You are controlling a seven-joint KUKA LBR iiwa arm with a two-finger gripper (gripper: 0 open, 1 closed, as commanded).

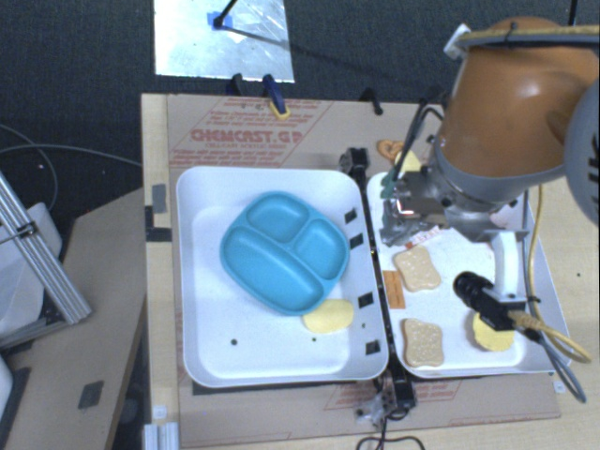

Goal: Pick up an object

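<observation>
gripper low in the right bin

at the far left corner; grip width hidden, cannot tell. upper bread slice just below, lower bread slice by the front rim, yellow disc alongside. left bin: blue divided plate touching a pale yellow piece.

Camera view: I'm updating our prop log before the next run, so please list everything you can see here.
Left bin: one, white, on the cardboard.
Right bin: one, white, beside the left bin.
Plate: one, blue, divided, middle of the left bin.
Oval piece: one, pale yellow, left bin, against the plate's near edge.
Toast pieces: two, tan, right bin, the second nearer the camera.
Round piece: one, yellow, right bin, near-right part.
Cardboard: one, brown, under both bins.
Silver sheet: one, beyond the cardboard.
Arm: one, orange and grey, from the right.
Pincer: one, over the right bin's far-left part.
</observation>
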